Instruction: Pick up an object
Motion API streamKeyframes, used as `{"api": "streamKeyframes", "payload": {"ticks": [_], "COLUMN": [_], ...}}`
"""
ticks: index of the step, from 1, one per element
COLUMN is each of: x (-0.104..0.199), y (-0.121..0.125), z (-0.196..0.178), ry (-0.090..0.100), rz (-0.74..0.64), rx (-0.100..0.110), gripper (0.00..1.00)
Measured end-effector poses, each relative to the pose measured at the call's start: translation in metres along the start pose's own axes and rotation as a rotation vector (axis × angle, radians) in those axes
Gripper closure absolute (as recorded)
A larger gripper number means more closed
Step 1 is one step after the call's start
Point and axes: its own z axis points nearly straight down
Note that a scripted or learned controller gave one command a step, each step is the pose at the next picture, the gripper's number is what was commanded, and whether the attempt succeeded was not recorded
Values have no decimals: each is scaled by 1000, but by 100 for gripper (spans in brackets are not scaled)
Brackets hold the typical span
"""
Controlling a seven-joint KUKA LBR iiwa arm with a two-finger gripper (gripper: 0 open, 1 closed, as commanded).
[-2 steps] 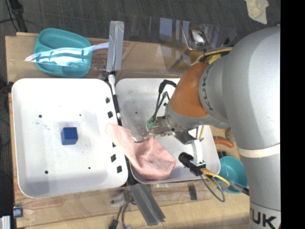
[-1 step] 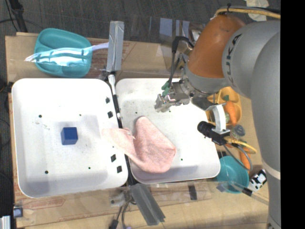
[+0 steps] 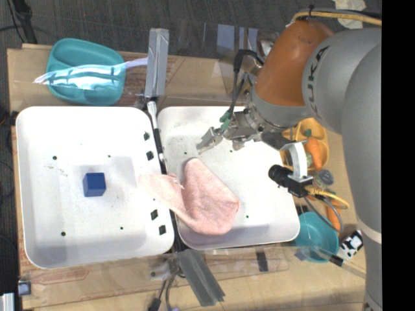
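Observation:
A pink cloth (image 3: 206,201) lies crumpled in the right bin (image 3: 272,222), near its front left. One corner of the cloth hangs over the divider toward the left bin (image 3: 39,173). A small blue cube (image 3: 94,184) sits in the middle of the left bin. My gripper (image 3: 220,140) hovers over the back of the right bin, just above and behind the cloth. It is open, with nothing between its fingers. The arm's orange band and grey body cover the bin's back right.
A teal scoop-like container (image 3: 84,71) rests on the bench behind the left bin. Orange and teal items (image 3: 316,233) crowd the bench at the right bin's right edge. A grey bracket (image 3: 157,63) stands behind the divider between the bins.

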Motion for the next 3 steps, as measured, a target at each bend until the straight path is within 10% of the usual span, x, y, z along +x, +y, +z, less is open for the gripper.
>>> {"api": "streamKeyframes", "payload": {"ticks": [2, 3], "x": [-16, -27], "y": [-9, 55], "z": [157, 156], "ry": [2, 1], "rz": [36, 111], "rx": [3, 2], "gripper": [0, 0]}}
